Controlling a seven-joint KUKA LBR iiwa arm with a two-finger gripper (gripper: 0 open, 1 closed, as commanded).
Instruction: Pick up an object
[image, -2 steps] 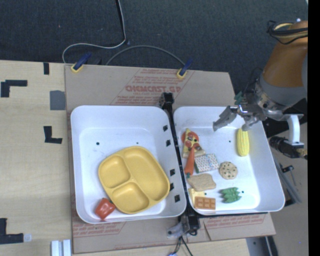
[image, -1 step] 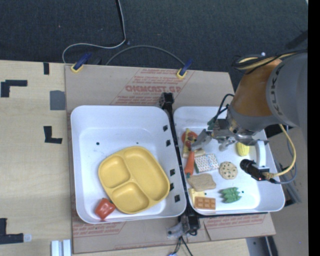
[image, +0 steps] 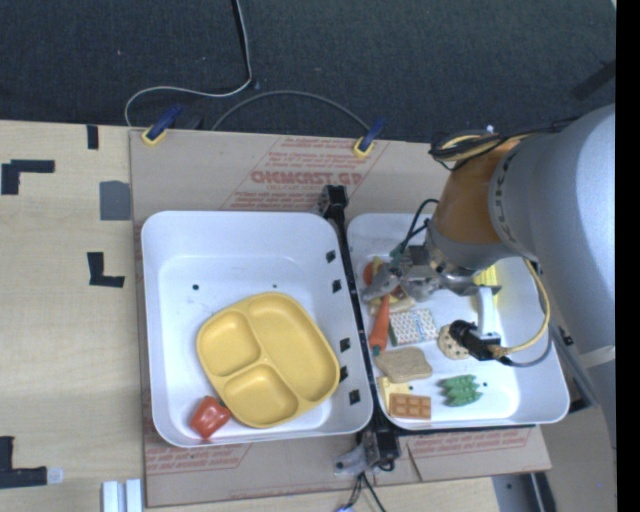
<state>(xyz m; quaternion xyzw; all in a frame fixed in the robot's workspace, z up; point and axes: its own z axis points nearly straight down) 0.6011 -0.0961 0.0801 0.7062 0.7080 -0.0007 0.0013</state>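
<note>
My gripper (image: 398, 278) is low in the upper left part of the right bin (image: 535, 400), over a cluster of small toy foods. Just under it lie an orange carrot (image: 380, 322) and a checkered cracker (image: 412, 325). Further toward the front sit a slice of toast (image: 404, 364), a waffle square (image: 409, 406) and a green leafy piece (image: 461, 390). A round cookie (image: 451, 343) lies to the right of the cracker. A small red-orange piece (image: 371, 270) is beside the gripper, against the bin's left wall.
The left bin (image: 170, 250) holds a yellow divided plate (image: 266, 358) and a red block (image: 209, 417) at its front left corner. The grey arm (image: 560, 200) covers the right bin's upper right. A black divider (image: 345, 290) separates the bins.
</note>
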